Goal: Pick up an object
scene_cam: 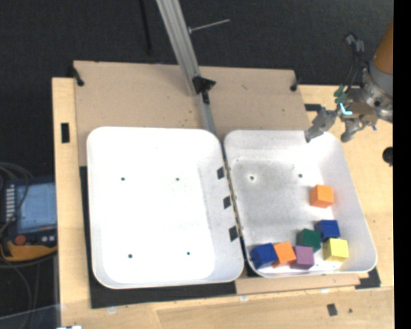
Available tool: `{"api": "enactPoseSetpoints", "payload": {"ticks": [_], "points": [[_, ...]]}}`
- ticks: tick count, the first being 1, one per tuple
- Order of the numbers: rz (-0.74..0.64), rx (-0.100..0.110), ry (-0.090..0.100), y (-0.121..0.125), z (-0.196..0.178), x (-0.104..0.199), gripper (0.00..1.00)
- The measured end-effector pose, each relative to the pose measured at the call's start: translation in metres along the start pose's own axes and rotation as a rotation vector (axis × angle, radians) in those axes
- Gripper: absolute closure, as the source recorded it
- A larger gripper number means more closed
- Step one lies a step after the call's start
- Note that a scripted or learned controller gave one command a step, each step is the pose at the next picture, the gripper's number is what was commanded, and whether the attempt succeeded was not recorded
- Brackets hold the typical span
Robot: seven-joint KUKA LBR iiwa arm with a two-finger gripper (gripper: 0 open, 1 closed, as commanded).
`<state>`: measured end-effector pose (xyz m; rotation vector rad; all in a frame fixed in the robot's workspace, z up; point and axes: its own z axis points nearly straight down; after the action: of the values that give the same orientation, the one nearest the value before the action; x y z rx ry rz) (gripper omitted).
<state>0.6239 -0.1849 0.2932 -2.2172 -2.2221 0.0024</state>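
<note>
The right bin (pixel 260 149) holds several small cubes. An orange cube (pixel 321 195) sits alone near the right wall. Along the front edge lie a blue cube (pixel 263 255), a second orange cube (pixel 284 253), a purple cube (pixel 304 256), a green cube (pixel 308 238), a darker blue cube (pixel 327 229) and a yellow cube (pixel 336 249). My gripper (pixel 334 127) hovers over the bin's back right corner, open, with nothing between its fingers. It is well behind the orange cube.
The left bin (pixel 154 204) lies beside the right one, with small black clips along the shared edge. A slanted metal rail (pixel 181 40) runs from the top down to the bins' junction. A handheld controller (pixel 31 211) lies off the bench at left.
</note>
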Motion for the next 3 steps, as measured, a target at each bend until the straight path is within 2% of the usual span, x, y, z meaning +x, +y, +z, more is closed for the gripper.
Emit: {"api": "enactPoseSetpoints", "payload": {"ticks": [1, 3], "points": [[-0.002, -0.004, -0.003, 0.0, -0.003, 0.0, 0.0], [0.002, 0.002, -0.003, 0.012, 0.11, -0.002, 0.0]]}}
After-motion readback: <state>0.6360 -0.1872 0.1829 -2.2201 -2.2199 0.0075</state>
